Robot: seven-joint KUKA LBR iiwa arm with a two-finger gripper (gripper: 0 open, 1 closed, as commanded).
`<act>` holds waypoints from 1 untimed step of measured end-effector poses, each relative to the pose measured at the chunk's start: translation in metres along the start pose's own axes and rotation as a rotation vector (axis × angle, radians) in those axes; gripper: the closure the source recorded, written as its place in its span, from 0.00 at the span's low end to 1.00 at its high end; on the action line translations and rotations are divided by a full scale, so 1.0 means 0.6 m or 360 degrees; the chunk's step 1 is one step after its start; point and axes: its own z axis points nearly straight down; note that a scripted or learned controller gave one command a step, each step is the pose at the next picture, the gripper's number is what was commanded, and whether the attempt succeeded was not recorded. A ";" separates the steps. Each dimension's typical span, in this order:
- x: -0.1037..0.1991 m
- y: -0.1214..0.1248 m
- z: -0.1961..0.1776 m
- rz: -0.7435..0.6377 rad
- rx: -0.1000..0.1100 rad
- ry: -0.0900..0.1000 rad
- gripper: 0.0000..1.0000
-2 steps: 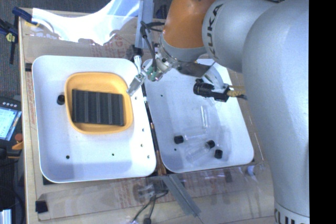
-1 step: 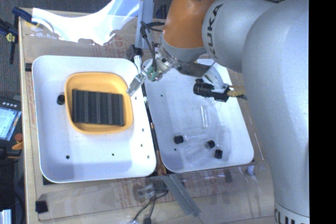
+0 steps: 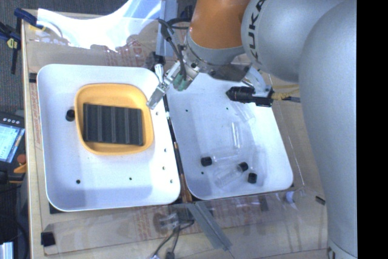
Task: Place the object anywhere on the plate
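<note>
The big grey robot arm (image 3: 303,39) has black letters on it. They spell KUKA. The letters run up the arm's rounded side, just right of the orange band (image 3: 221,9), at the far right part of the scene. They are tipped sideways, so you read them going up.

At the far left edge there is a small screen (image 3: 9,139) that glows blue-white. It seems to have marks on it, but they are too small to read.

No other words, numbers or signs can be read anywhere else.
</note>
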 end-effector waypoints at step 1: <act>0.000 0.000 0.000 0.0001 0.0000 0.0000 0.00</act>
